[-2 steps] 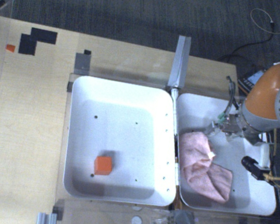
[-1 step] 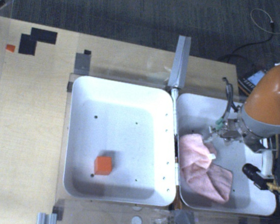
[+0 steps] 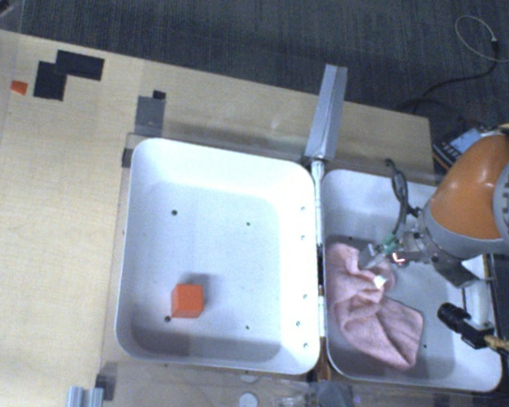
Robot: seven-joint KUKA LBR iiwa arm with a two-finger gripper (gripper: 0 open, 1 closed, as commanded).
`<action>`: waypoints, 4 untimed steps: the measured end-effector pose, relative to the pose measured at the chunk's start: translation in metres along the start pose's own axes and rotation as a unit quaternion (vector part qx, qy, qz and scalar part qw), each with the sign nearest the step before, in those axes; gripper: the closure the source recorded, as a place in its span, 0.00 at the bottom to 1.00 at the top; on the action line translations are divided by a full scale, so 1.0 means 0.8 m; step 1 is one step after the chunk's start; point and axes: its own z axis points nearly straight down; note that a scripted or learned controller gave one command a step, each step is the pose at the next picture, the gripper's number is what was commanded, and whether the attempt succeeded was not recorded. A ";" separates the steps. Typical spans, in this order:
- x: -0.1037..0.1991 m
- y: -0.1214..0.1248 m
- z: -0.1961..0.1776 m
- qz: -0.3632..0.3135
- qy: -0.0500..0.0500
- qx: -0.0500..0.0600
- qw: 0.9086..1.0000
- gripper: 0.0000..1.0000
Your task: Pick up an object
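A crumpled pink cloth (image 3: 373,309) lies in the right bin (image 3: 359,199), against its left wall. My gripper (image 3: 384,262) hangs low over the cloth's upper edge, at or just above the fabric; contact cannot be judged. A small orange cube (image 3: 188,301) sits in the left bin (image 3: 173,176), near its front left, far from the gripper.
The arm's grey body and orange band (image 3: 469,197) cover the right bin's far right corner. A metal divider post (image 3: 327,114) stands behind the seam between the bins. Black shapes (image 3: 65,73) and a small orange mark (image 3: 19,88) lie on the bench at the far left.
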 end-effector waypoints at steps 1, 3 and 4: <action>0.000 0.006 -0.018 -0.001 -0.002 -0.006 1.000 1.00; 0.024 0.006 -0.002 -0.019 -0.002 -0.002 1.000 0.00; 0.026 0.011 -0.018 -0.019 -0.002 -0.007 1.000 1.00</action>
